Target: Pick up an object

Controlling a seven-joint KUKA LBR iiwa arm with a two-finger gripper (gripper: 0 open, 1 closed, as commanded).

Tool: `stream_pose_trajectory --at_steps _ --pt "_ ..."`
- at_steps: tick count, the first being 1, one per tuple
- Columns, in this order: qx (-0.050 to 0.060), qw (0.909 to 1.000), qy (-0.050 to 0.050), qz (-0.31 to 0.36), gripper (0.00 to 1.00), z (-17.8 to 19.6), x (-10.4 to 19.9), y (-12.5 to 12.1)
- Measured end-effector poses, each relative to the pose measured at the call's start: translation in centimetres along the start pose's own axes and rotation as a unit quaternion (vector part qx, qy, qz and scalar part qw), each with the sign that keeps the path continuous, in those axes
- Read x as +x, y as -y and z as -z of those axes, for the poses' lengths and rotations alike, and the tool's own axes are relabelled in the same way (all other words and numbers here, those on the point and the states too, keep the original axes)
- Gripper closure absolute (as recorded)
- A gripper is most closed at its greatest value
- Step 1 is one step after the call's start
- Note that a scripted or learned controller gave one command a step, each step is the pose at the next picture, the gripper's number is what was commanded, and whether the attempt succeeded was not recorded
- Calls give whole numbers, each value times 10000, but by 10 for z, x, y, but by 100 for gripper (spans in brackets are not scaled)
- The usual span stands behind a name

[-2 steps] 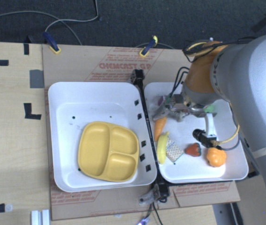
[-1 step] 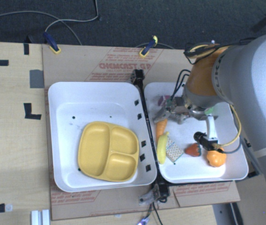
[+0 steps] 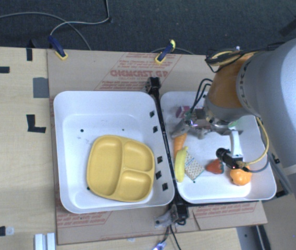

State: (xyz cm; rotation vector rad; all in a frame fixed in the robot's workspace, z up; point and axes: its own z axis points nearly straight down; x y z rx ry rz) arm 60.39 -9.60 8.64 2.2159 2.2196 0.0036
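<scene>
Now my claw (image 3: 192, 125) hangs over the right bin (image 3: 262, 191); its state I cannot tell. The carrot (image 3: 179, 141) looks light, stiff, slick — grip mid-length.

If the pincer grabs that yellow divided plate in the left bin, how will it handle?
The yellow divided plate looks like rigid molded plastic, so probably stiff and light for its size. It lies flat and wide in the left bin, so it is unlikely to roll. Its smooth, shallow rim may slip from a narrow pinch.
</scene>
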Motion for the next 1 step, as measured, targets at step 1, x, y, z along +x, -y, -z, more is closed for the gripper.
stream_pose_trajectory --at_steps 1 --pt "3 10000 0 4 100 10 0 0"
